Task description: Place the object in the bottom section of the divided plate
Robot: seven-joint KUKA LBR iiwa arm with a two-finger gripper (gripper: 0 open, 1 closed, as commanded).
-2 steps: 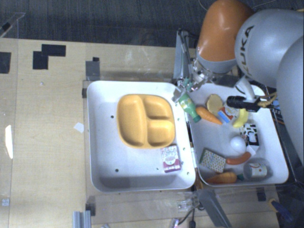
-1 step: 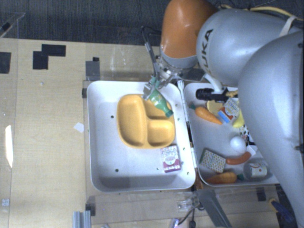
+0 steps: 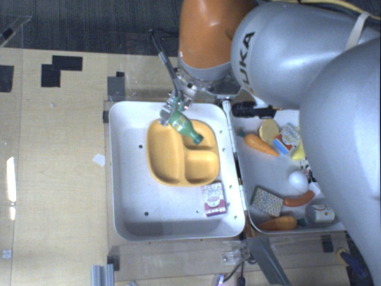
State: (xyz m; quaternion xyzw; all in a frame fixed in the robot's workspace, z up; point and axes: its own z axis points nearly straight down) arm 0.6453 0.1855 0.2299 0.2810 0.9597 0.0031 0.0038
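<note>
Bench, two white bins; left bin (image 3: 128, 177) holds yellow divided plate (image 3: 172, 159).
Gripper (image 3: 174, 109) at plate's 12 o'clock, clenched on green bottle (image 3: 184, 127), which tilts over plate's upper rim toward 4 o'clock.

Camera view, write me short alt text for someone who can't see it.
A gripper holds a green bottle tilted over the top edge of a yellow divided plate in the left white bin. The right bin holds assorted toy food.

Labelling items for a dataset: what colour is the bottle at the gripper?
Green, seen in the camera view: the bottle lies tilted over the yellow divided plate.
</note>
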